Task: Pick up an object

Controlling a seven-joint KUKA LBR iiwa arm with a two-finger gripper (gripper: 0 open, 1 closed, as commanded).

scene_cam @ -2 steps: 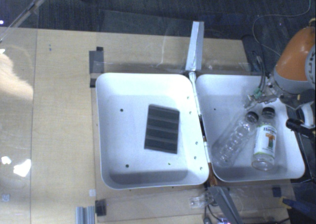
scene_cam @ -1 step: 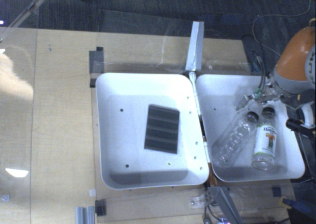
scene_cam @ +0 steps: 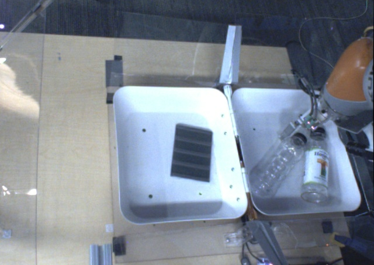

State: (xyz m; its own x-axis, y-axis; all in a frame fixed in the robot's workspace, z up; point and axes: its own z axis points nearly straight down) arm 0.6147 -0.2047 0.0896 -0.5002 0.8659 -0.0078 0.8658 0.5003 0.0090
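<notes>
A black ribbed rectangular pad (scene_cam: 191, 152) lies flat in the middle of the left bin (scene_cam: 118, 141). In the right bin (scene_cam: 263, 103) a clear plastic bottle (scene_cam: 273, 166) lies on a diagonal, its dark cap end pointing up and right. Beside it on the right is a small clear bottle with a white label (scene_cam: 316, 173), lying lengthwise. My gripper (scene_cam: 310, 122) hangs low at the upper right of this bin, just over the clear bottle's cap end. Nothing is visibly held in it.
The arm's orange band (scene_cam: 350, 77) looms over the right bin's far right corner. A grey metal bar (scene_cam: 231, 53) stands behind the seam between the bins. Clear panels cover the wooden bench (scene_cam: 64, 141) on the left. Cables lie at the right edge.
</notes>
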